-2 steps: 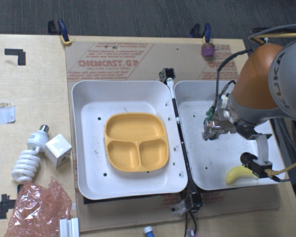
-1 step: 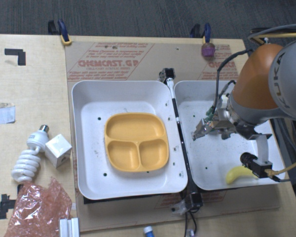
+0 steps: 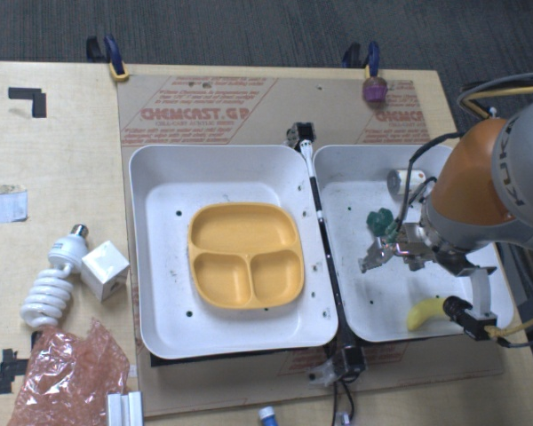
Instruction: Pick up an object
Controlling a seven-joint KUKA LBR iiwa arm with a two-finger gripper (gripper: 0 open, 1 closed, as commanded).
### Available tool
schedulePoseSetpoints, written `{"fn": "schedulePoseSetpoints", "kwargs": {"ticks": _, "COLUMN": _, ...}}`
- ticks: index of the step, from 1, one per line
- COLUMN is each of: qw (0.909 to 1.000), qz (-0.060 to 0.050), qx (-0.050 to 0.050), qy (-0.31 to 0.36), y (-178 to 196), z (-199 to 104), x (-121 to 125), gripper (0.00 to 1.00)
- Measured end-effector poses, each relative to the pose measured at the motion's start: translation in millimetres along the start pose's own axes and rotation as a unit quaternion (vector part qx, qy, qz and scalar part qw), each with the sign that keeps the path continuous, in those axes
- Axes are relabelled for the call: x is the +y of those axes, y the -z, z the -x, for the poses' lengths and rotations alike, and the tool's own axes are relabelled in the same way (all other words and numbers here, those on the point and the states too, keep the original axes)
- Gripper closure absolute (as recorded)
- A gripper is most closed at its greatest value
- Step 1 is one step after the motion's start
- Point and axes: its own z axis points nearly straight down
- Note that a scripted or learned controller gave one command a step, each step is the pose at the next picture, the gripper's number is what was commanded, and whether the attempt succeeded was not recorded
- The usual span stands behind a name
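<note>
My gripper (image 3: 373,260) hangs low over the middle of the right bin (image 3: 355,169), reaching in from the right under the grey arm with its orange band (image 3: 466,180). A small green object (image 3: 379,221) lies just beyond the gripper tip, close to it. Near the bin's back wall a white cylinder (image 3: 405,181) rests, and a yellow banana-shaped toy (image 3: 424,313) lies near the front edge, partly behind the arm's cabling. I see nothing held in the gripper.
The left bin (image 3: 151,238) holds a yellow divided plate (image 3: 246,256). On the bench to the left lie a spiral light bulb (image 3: 51,282), a white cube (image 3: 105,269) and a crumpled pink bag (image 3: 67,375). A purple item (image 3: 375,88) sits behind the right bin.
</note>
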Motion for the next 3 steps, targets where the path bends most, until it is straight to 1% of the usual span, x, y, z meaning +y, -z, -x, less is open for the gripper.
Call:
{"fn": "schedulePoseSetpoints", "kwargs": {"ticks": 1, "qw": 1.0000, "qz": 0.000, "qx": 0.000, "qy": -0.001, "y": -28.1, "z": -2.4, "x": -30.8, "gripper": 0.00}}
{"fn": "schedulePoseSetpoints", "kwargs": {"ticks": 2, "qw": 1.0000, "qz": 0.001, "qx": 0.000, "qy": -0.001, "y": -18.2, "z": -1.7, "x": -29.6, "gripper": 1.00}}
{"fn": "schedulePoseSetpoints", "kwargs": {"ticks": 3, "qw": 1.0000, "qz": 0.001, "qx": 0.000, "qy": 0.001, "y": 72.0, "z": -74.9, "x": -30.0, "gripper": 1.00}}
